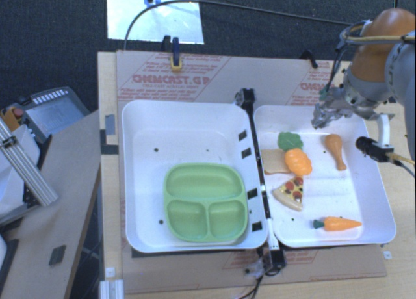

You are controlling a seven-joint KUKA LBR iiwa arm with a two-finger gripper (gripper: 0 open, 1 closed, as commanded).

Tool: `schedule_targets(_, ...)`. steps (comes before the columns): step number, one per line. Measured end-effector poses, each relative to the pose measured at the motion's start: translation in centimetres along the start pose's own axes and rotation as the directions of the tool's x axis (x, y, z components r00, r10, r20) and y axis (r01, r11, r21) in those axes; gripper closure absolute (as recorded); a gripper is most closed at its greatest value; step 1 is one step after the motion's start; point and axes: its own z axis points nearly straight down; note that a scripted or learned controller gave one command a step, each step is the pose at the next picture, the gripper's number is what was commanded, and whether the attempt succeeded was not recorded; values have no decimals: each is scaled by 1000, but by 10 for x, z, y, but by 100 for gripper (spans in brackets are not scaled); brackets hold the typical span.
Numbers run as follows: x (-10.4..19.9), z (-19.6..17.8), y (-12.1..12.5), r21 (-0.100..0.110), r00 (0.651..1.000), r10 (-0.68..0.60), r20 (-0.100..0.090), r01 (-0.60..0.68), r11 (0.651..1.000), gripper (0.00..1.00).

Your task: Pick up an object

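Two white bins sit side by side on a table [110,161]. The left bin [149,129] holds a green tray [206,201] with three compartments. The right bin [370,194] holds toy food. A drumstick [335,149] lies near the back right, its long axis running from upper left to lower right. A carrot [338,224] lies near the front, lengthwise left to right, green top pointing left. Near the middle are a green leaf [290,140], an orange piece [298,161] on a tan slice [273,161], and a pizza wedge [290,193]. The pincer [323,117] hangs over the bin's back edge, just beside the drumstick; whether it is spread cannot be told. Cardboard [195,77] beneath reads "CHEMCAST GP".
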Motion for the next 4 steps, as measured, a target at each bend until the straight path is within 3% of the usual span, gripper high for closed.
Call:
schedule_targets(2, -3, -121, 1, -2, 1000, 2, 1, -2, 1000, 100)
schedule_targets(4, 90, -99, -28, 8, 1000, 0, -3, 0, 1000, 100)
